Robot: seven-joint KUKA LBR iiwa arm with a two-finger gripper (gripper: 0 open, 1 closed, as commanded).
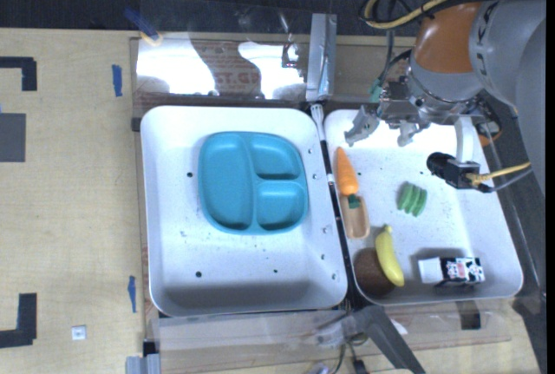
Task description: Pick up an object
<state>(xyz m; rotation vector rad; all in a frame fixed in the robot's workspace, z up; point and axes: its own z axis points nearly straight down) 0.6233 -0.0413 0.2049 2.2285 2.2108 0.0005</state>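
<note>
Pale wooden bench [61,216] is stretching under everything, carrying two shallow white bins side by side. Largest on it, the left bin [173,268] is holding a blue divided tray [253,181] and nothing else of note. The right bin [486,233] is holding the candidates for picking: an orange carrot [346,172] lying along the left wall, a tan block [356,219] just below it, a yellow banana [388,256] leaning against a brown round fruit [372,272] in the near left corner, a small black-and-white carton [452,270] near the front wall, and a green ridged piece [412,198] sitting apart in the middle.

The grey arm [512,42] is reaching in from the right, and its gripper [381,127] is hovering over the far end of the right bin with its fingers spread and nothing between them.

Several things are looking risky from here. The carrot, nearest the fingers, is lying tight against the bin wall, so one finger is likely heading for the rim instead of sliding beside it. The banana and brown fruit are touching, so a close there is threatening to nudge one away or catch both. The green piece is looking small and ridged, and a slightly off-centre descent is likely pushing it aside.
</note>
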